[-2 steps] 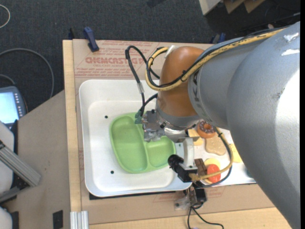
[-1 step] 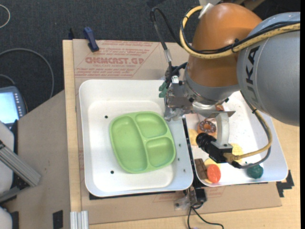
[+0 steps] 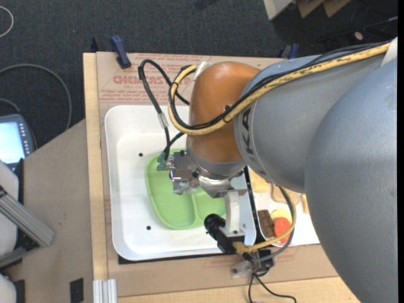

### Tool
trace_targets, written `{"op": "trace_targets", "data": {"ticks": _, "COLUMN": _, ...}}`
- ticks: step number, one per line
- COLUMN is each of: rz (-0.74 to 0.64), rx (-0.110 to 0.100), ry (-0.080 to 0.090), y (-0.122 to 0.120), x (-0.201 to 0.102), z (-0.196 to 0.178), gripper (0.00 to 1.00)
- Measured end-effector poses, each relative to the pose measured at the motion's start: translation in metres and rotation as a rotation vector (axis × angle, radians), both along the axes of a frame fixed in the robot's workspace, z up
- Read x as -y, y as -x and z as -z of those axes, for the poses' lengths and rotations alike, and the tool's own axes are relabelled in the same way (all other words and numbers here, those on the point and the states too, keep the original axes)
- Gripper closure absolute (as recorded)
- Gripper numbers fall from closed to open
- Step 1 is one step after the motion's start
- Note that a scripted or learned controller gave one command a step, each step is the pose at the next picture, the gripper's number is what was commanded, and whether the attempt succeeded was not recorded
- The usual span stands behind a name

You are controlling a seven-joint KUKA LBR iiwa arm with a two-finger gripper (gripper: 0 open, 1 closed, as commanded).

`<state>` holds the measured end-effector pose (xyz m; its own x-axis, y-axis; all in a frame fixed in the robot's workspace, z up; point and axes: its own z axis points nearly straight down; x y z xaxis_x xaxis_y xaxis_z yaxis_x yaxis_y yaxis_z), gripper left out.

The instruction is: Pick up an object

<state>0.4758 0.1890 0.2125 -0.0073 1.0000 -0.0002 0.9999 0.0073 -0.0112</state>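
A light-green plastic dish (image 3: 173, 207), shallow and kidney-shaped with a raised rim, lies in the left white bin (image 3: 126, 169), toward its near edge and somewhat right of its middle. The arm's wrist (image 3: 218, 122), with its orange band, hangs directly over the dish's far-right part, and the gripper (image 3: 180, 175) is low above it, at or very near the rim; whether it touches cannot be told, nor whether the jaws stand open or closed, since the wrist body covers them. The dish looks light, stiff and smooth, so it would likely slip on its flat floor; the upright rim is the sensible place to pinch, one jaw inside and one outside. Its thin wall should bear a firm squeeze but could skate sideways on the bin's slick bottom. Open room lies toward the bin's left and far sides, where the white floor is bare. The dividing wall to the right bin (image 3: 303, 232), which holds small brown and orange things (image 3: 278, 223), is close.
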Motion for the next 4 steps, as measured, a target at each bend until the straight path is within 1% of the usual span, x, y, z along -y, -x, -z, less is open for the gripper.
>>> {"op": "trace_targets", "data": {"ticks": 1, "rz": 0.011, "rx": 0.005, "ry": 0.003, "y": -0.054, "x": 0.024, "z": 0.073, "gripper": 1.00}}
{"op": "trace_targets", "data": {"ticks": 2, "rz": 0.006, "rx": 0.022, "ry": 0.002, "y": -0.005, "x": -0.036, "z": 0.126, "gripper": 1.00}}
{"op": "trace_targets", "data": {"ticks": 3, "rz": 0.006, "rx": 0.033, "ry": -0.006, "y": -0.099, "x": -0.036, "z": -0.026, "gripper": 1.00}}
{"op": "trace_targets", "data": {"ticks": 4, "rz": 0.008, "rx": 0.004, "ry": 0.000, "y": -0.027, "x": -0.025, "z": -0.021, "gripper": 1.00}}
